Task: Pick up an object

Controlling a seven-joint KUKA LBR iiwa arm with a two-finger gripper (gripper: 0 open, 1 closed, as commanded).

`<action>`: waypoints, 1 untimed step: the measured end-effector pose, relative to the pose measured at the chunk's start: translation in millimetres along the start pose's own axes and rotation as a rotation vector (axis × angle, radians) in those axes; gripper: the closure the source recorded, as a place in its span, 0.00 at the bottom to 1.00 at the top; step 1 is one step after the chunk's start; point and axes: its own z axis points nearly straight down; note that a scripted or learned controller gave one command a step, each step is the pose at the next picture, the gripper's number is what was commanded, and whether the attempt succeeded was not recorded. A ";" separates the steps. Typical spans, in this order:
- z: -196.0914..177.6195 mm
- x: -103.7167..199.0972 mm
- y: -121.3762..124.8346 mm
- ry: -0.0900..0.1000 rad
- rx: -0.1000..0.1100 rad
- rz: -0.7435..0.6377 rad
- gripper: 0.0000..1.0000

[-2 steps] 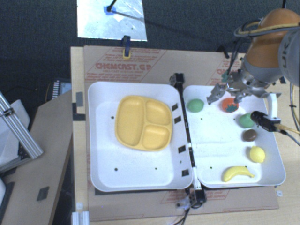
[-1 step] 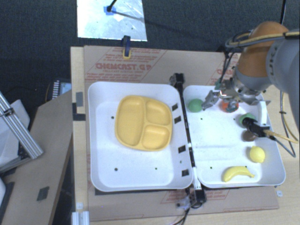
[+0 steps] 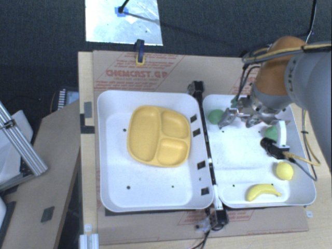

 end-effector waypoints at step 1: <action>35.8 0.4 0.6 0.000 -0.001 0.000 0.00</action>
